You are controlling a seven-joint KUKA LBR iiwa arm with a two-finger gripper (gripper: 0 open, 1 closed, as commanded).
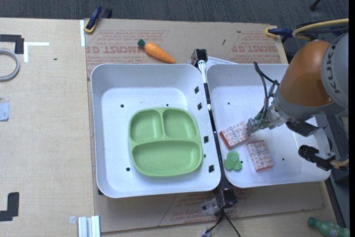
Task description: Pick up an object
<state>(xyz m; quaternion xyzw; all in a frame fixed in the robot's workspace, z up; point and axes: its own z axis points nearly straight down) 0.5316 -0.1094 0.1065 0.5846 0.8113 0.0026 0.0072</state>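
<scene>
In the right bin [238,83] lie two patterned red-and-white packets: one [233,134] near the bin's left wall, the other [259,155] just below and to its right. A small green toy [233,162] rests at the bin's lower left corner. My gripper [254,125] is down inside this bin, its tip at the right edge of the upper packet. From this angle nothing can be seen between its tips.
The left bin [105,119] holds a green divided plate [165,141]. A toy carrot [157,51] lies on the cardboard behind the bins. Clamps [199,56] join the bins at the middle wall. A blue clip [92,19] sits at the cardboard's far left corner.
</scene>
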